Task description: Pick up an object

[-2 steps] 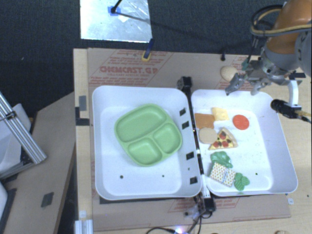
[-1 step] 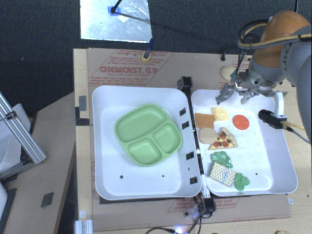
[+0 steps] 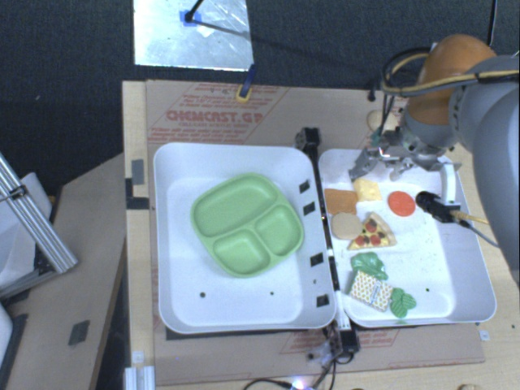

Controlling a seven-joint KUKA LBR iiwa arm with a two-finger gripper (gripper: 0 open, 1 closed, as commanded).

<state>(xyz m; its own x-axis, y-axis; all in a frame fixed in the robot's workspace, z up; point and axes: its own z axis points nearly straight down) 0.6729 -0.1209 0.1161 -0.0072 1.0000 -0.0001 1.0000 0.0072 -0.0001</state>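
So, the bench [image 3: 97, 218] carries two white bins side by side. Left bin [image 3: 175, 299] holds a green tray [image 3: 247, 224], three compartments, lying flat. Right bin [image 3: 463, 287] holds the toy food: pizza slice [image 3: 373, 231] mid-bin, bread slices [image 3: 342, 202] beside the divider, red disc [image 3: 401, 204], yellow piece [image 3: 367, 189], a waffle [image 3: 370, 289] between two green leaves [image 3: 369, 262] at the front. The arm [image 3: 479, 112] hangs over the back of the right bin, gripper [image 3: 380, 159] just above the yellow piece; whether its fingers are spread or closed, I cannot tell.
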